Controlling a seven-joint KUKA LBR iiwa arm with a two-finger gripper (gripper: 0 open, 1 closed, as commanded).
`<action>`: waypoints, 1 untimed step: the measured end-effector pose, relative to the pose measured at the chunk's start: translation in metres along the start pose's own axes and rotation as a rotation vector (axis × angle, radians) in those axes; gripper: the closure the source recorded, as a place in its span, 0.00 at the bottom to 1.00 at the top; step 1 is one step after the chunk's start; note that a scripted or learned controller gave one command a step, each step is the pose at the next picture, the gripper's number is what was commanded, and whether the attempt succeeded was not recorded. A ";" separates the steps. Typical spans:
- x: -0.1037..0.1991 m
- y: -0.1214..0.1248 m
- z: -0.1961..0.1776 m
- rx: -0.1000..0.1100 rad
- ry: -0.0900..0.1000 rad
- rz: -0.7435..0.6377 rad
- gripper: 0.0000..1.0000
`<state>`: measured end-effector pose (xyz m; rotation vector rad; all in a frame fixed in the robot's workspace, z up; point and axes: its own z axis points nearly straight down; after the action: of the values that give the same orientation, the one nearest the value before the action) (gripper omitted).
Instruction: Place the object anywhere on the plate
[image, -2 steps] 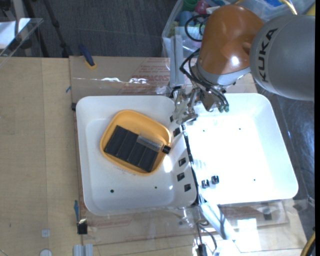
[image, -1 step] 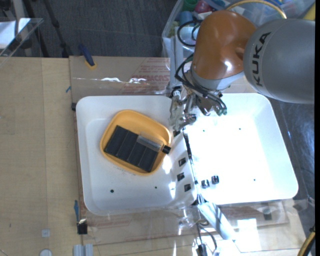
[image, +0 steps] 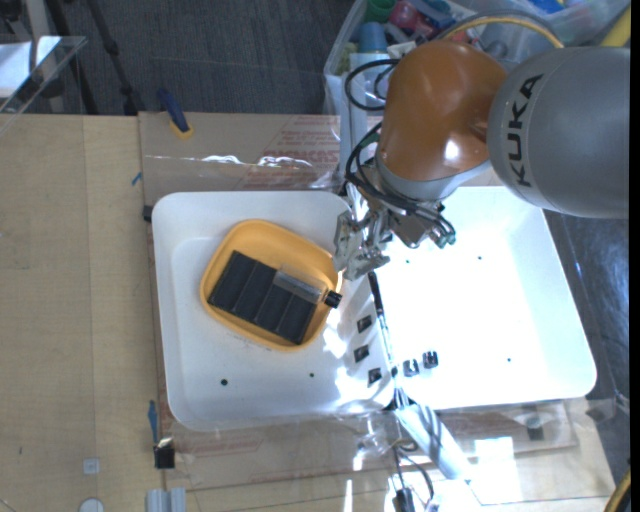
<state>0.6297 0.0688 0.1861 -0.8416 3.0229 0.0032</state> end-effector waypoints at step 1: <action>-0.016 0.013 0.000 0.001 -0.004 -0.175 1.00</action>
<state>0.6362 0.0883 0.1859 -1.1010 2.9337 0.0028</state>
